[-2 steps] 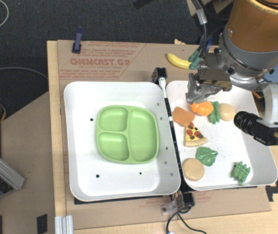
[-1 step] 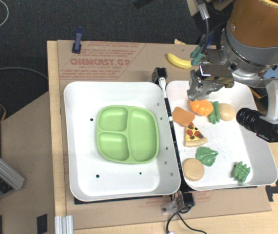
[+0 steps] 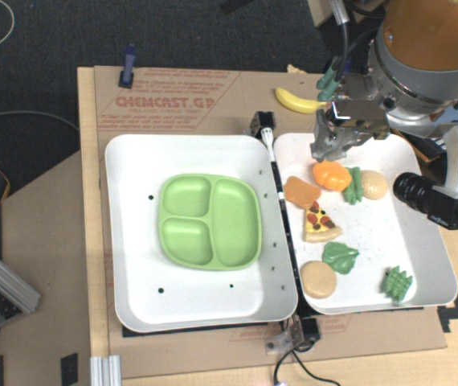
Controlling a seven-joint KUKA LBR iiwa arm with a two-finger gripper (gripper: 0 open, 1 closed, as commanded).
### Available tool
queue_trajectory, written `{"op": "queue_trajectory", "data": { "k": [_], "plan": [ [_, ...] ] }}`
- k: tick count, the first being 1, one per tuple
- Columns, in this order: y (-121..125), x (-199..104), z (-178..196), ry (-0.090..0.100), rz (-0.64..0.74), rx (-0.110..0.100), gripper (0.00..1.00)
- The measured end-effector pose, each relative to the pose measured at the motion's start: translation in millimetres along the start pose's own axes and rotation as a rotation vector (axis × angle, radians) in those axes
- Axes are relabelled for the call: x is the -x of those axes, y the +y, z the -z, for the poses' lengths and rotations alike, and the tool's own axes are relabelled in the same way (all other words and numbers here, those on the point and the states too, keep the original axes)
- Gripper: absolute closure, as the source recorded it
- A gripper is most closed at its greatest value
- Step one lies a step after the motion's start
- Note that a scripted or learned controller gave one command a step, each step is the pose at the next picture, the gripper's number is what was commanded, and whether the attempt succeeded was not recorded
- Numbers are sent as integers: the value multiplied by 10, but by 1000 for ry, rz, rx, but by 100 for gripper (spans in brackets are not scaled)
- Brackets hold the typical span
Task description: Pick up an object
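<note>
The hand (image 3: pixel 326 149) hangs at the back of the right bin (image 3: pixel 431 265), just above an orange carrot-like toy (image 3: pixel 331 175); whether it is wide or narrow cannot be told. Beside the carrot lie a brown bread slice (image 3: pixel 300 191), a pizza wedge (image 3: pixel 321 223), a pale round piece (image 3: pixel 373 186), a green leaf (image 3: pixel 340 256), a tan biscuit (image 3: pixel 320 279) and a green ridged toy (image 3: pixel 397 284). A yellow banana (image 3: pixel 297 101) lies outside the bin on the table (image 3: pixel 165 103), a cardboard-covered top with red print. The left bin (image 3: pixel 128 223) holds a green divided plate (image 3: pixel 210 220). Dark carpet and cables surround the table.
</note>
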State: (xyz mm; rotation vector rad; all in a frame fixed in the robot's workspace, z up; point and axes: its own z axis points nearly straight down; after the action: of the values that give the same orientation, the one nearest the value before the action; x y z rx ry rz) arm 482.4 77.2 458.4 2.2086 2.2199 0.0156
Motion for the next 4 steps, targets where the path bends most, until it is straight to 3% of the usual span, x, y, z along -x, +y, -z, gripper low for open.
{"op": "queue_trajectory", "data": {
  "k": [1, 2, 3, 4],
  "plan": [
    [-64, 508, -1116, -2, -12, -27, 100],
    [127, -162, -135, 4, 2, -1, 100],
    [121, -130, -83, 1, -4, -10, 100],
    [-48, -309, -1597, -3, -5, -33, 100]
  ]
}}
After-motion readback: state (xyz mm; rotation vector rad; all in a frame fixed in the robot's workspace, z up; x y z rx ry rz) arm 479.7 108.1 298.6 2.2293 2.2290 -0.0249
